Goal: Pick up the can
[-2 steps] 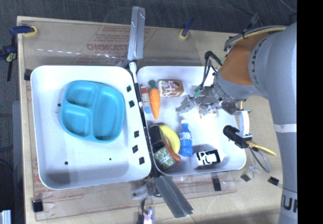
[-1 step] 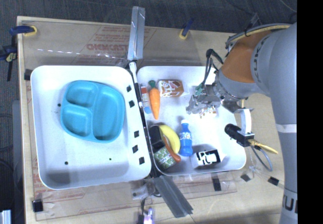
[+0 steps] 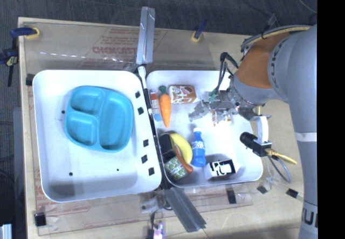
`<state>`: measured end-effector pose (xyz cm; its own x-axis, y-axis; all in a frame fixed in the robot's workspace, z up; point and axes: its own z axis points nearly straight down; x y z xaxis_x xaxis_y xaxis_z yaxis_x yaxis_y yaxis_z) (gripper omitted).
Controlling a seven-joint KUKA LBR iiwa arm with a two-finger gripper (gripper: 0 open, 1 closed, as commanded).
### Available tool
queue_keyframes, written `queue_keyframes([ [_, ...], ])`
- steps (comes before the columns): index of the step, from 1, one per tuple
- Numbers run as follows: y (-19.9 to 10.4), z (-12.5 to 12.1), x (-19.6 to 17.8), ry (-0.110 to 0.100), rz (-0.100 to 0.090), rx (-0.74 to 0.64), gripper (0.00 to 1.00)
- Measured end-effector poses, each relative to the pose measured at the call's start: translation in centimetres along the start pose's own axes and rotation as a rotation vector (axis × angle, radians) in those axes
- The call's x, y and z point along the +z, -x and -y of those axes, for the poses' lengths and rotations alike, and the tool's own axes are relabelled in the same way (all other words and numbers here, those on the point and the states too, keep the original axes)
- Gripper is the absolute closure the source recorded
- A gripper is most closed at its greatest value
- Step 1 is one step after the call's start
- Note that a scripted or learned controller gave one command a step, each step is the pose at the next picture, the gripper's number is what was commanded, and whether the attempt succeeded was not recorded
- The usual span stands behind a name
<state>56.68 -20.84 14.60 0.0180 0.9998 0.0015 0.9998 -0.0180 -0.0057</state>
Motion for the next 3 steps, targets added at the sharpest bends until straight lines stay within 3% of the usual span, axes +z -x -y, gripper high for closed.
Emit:
queue_keyframes([
  [2, 0.0, 0.0, 0.0, 0.000, 0.000, 0.000, 0.00],
  [3, -1.8, -0.3, 0.5, 0.001, -0.001, 0.221, 0.00],
])
